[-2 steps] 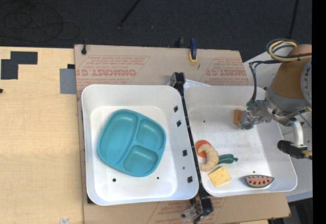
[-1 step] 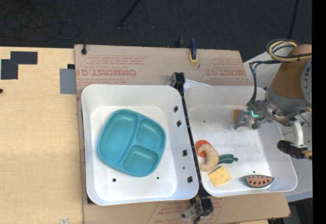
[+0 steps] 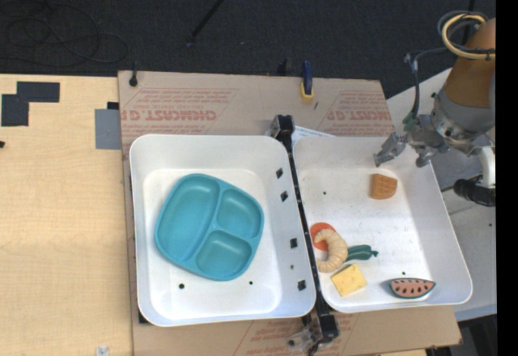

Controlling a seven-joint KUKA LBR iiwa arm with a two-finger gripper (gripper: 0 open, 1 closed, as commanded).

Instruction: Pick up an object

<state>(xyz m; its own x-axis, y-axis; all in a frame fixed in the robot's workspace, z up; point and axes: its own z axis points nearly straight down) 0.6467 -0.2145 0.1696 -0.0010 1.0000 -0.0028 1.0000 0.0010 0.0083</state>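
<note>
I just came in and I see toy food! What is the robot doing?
The robot arm's gripper is over the far edge of the right bin, its fingers spread with nothing between them. Just below it lies a brown bread-like piece. Near the front are a shrimp, a yellow cheese wedge and a watermelon slice. The left bin holds a blue divided plate. Nothing has been picked up yet.

I can make out red print on the cardboard sheet (image 3: 243, 103) under the bins, along its far edge. It stands upside down from my view and seems to read "CHEMCAST GP", once on the left and again, partly cut off, on the right. Fainter red print runs along the near edge, unreadable.
</note>
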